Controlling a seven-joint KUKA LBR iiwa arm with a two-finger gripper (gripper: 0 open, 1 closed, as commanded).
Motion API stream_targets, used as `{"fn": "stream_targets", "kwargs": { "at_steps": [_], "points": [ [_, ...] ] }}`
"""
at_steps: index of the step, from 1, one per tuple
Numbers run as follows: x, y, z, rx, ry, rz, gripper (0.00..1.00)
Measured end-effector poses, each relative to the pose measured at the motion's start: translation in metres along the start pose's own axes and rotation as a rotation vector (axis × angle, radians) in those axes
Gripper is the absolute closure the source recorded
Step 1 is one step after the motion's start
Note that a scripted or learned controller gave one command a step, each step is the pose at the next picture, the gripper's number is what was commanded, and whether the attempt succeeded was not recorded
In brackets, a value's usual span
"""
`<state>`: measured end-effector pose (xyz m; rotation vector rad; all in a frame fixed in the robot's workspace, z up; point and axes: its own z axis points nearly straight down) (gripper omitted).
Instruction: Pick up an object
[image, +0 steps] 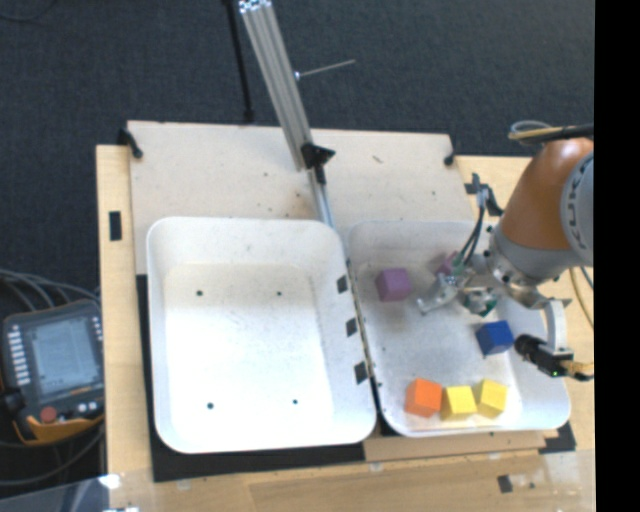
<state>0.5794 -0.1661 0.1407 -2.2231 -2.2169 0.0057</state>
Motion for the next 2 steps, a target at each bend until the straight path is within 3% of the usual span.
{"fn": "stream_targets", "kwargs": {
  "at_steps": [1,2],
  "points": [
    [-0.001,0.002,-0.014,-0.01,0.0,0.006,1.0],
    [-0.008,0.01,-0.062,-0.011,-0.001,-0.002,1.0]
  ]
}}
